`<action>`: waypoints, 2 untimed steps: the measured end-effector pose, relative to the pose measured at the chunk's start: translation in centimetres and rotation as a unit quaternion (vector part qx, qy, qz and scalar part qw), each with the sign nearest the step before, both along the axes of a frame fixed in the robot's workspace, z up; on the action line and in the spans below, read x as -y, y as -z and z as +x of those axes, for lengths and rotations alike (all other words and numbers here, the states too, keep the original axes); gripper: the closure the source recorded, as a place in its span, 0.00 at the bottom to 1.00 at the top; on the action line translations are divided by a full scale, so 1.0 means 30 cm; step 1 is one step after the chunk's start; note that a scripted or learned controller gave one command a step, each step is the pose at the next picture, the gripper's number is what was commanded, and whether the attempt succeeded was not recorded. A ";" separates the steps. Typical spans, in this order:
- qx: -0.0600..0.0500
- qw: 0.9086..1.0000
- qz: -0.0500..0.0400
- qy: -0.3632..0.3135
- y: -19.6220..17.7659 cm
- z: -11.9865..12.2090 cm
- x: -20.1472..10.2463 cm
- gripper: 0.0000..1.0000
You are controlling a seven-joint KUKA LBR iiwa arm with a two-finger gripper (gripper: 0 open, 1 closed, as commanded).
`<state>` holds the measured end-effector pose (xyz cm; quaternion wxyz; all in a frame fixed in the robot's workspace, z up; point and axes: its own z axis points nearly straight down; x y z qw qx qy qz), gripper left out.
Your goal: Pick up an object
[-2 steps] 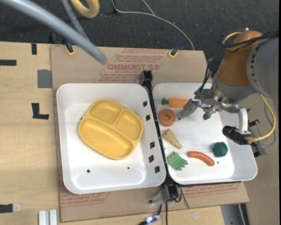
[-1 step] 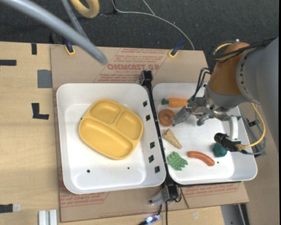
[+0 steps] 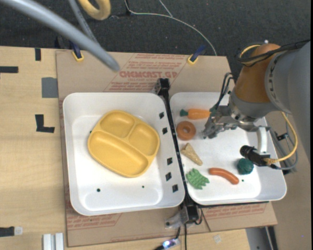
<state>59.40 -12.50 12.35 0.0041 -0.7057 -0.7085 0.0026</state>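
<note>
1. Across the bench, two white bins sit side by side: the left bin (image 3: 78, 191) holds a yellow divided plate (image 3: 124, 142), and the right bin (image 3: 271, 189) holds the small toy foods, so any pick belongs in the right one.
2. At about two o'clock of the right bin the grey arm (image 3: 274, 82) comes in, its gripper (image 3: 213, 130) low over the bin floor; I cannot tell how wide it stands, and nothing shows between its tips.
3. Nearest candidates — the brown ring-shaped doughnut (image 3: 186, 130) just beside the gripper at nine o'clock, and the toy carrot (image 3: 197, 113) near it at eleven o'clock.
4. Well apart at six o'clock lie the tan wedge (image 3: 191, 153), the green leafy piece (image 3: 197, 179), the toy sausage (image 3: 224, 175) and, toward four o'clock, a teal piece (image 3: 245, 165).
5. To do this well, I judge the doughnut the best choice — centre over it, straddle its width, and descend straight.
6. Keep clear of the central divider wall at nine o'clock, which could block a fingertip.
</note>
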 end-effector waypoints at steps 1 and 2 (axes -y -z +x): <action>0.005 1.000 -0.001 0.001 -0.204 0.003 0.001 1.00; 0.006 1.000 -0.001 0.001 -0.375 0.008 -0.001 1.00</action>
